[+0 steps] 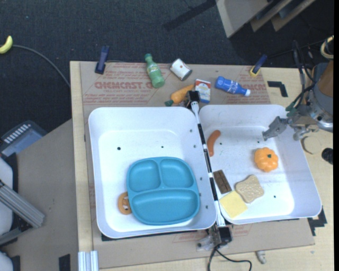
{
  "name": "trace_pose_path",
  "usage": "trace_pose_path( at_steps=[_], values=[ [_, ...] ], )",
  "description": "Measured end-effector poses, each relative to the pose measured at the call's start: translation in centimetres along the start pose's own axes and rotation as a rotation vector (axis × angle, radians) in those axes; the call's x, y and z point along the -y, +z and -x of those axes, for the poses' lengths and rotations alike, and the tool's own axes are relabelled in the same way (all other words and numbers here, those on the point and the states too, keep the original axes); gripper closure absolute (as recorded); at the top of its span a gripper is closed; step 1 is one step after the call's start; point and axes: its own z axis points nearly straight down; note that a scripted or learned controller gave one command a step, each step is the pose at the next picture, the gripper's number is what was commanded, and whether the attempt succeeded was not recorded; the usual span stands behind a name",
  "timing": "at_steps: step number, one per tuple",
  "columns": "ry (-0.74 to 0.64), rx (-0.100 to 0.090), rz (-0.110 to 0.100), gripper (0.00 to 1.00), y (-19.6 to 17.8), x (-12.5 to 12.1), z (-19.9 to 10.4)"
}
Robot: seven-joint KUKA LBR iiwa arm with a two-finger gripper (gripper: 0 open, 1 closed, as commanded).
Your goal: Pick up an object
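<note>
just now my pincer [282, 128] open over the right bin [296, 206], holding nothing, toy pumpkin [266, 159] near below it, untouched

Dark carpet all round, and a pale bench in the middle of it

The floor [47, 26] is a deep navy weave, running across the top and down the left — a thin cable [45, 58] curves over it from a yellow end at the far left edge. The bench [85, 159] is a light wooden board with red lettering printed along its back strip, blue clamps [101, 59] gripping that back edge. Upper right, a beige piece of furniture [265, 16] juts in at an angle — lower left, a grey slatted metal piece [18, 204] sits beside a tan panel. Light is even and soft, shadows faint
</note>
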Motion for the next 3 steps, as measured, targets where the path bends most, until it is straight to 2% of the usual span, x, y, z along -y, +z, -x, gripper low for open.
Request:
trace_pose_path(
  at_steps=[1,2,3],
  values=[
    [0.000,-0.001,-0.002,0.00,7.7,1.3,0.5],
    [0.001,-0.001,-0.002,0.00,12.8,2.0,0.6],
    [0.001,0.000,0.000,1.00,11.8,2.0,0.6]
  ],
)
